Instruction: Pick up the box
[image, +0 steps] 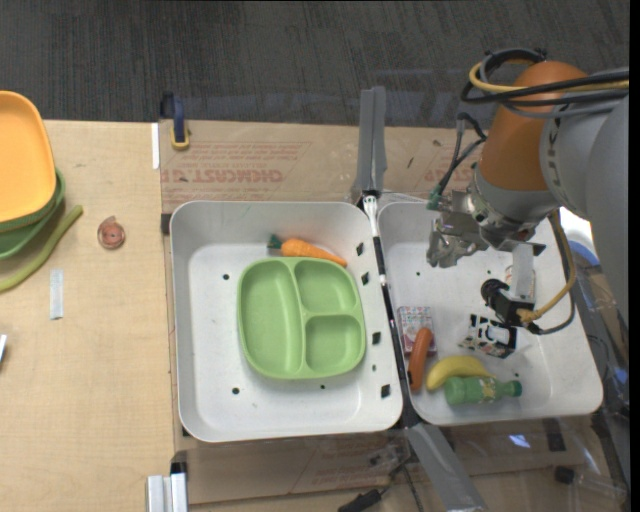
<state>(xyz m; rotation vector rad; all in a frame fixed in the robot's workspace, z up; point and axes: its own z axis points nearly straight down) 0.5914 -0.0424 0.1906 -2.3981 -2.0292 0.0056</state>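
left bin (190, 300): green plate (300, 318) mid, carrot (310, 250) at its far edge
box (414, 320): right bin (565, 375), by the left wall, red pepper (420, 346) just near of it
my pincer (445, 248): over right bin's far part, apart from box; open or closed, can't tell
near edge: banana (455, 371), green bottle (482, 390) beside it

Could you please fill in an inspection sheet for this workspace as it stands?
Surface: wooden bench bearing white left bin and right bin.
Job's things: box lies by the right bin's left wall.
Clutter: sausage, banana and green bottle beside the box; green plate and carrot in the left bin.
Grippers: gripper hovers over the right bin's far half, apart from the box.
Cables: yellow and black cables loop above the arm's orange band.
Surroundings: stacked plates at the bench's left edge.
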